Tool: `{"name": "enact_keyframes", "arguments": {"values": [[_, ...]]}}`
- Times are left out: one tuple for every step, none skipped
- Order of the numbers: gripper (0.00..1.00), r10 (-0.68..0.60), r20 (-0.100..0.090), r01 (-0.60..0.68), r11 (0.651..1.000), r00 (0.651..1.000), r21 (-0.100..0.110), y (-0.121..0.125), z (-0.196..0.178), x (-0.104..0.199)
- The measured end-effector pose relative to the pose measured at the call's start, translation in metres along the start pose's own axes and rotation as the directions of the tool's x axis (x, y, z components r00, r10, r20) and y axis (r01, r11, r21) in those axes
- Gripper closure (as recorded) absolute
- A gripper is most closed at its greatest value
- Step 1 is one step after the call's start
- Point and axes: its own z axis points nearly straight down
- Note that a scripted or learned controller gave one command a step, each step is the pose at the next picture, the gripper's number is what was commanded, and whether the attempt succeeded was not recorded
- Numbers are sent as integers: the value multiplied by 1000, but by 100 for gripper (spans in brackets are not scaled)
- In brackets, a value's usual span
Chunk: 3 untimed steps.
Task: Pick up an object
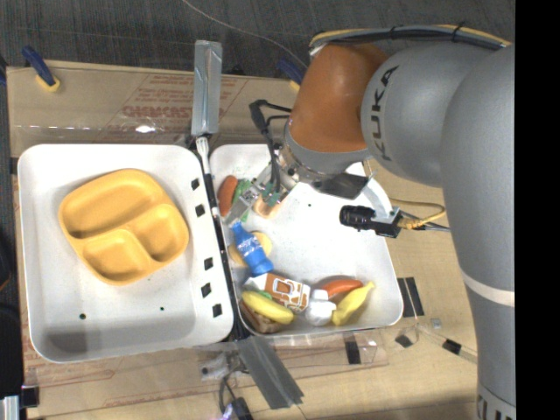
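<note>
Orange-banded, your arm hangs over the right bin (385, 261); its gripper (262, 195) is down at the bin's ten o'clock corner by a small red-orange toy (227, 191). You're mid-reach; whether the jaws are parted, I cannot tell. At six o'clock crowd a blue bottle (252, 252) and bananas (265, 309). Next: close squarely, then lift clear of the wall.

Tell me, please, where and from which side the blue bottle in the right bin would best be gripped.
Grip the blue bottle across the middle of its body, coming straight down from above. It lies on its side near the right bin's left wall, cap toward the top of the view, so closing across its narrow width probably suits best. The yellow tray sits in the left bin.
</note>
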Motion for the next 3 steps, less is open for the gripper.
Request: {"name": "enact_keyframes", "arguments": {"values": [[0, 21, -7, -21, 1000, 1000, 11, -36, 6, 11], [0, -92, -10, 92, 996, 996, 10, -120, 100, 0], [0, 174, -5, -174, 985, 985, 10, -66, 106, -24]]}}
